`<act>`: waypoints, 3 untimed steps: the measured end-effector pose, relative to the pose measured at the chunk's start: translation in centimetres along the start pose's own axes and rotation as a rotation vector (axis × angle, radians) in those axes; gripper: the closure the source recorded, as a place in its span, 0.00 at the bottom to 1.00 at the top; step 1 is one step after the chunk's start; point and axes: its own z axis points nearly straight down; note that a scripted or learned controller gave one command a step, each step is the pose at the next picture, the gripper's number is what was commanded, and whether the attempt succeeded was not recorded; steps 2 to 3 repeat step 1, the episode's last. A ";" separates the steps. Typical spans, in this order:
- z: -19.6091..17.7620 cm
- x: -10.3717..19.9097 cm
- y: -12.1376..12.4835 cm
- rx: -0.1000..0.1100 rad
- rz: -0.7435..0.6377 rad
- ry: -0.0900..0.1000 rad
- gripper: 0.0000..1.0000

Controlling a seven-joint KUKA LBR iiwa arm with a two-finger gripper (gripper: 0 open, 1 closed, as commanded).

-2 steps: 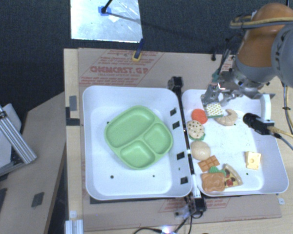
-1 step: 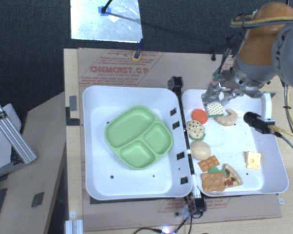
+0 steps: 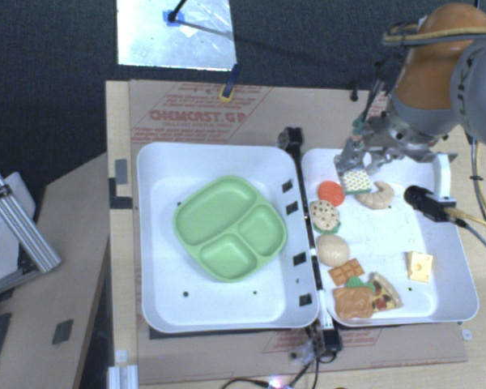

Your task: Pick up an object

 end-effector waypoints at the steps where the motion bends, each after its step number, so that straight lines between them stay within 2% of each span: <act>1: 0.1 -0.5 0.2 0.000 0.005 0.000 1.00; 3: 0.1 -0.5 0.2 0.000 0.005 0.000 1.00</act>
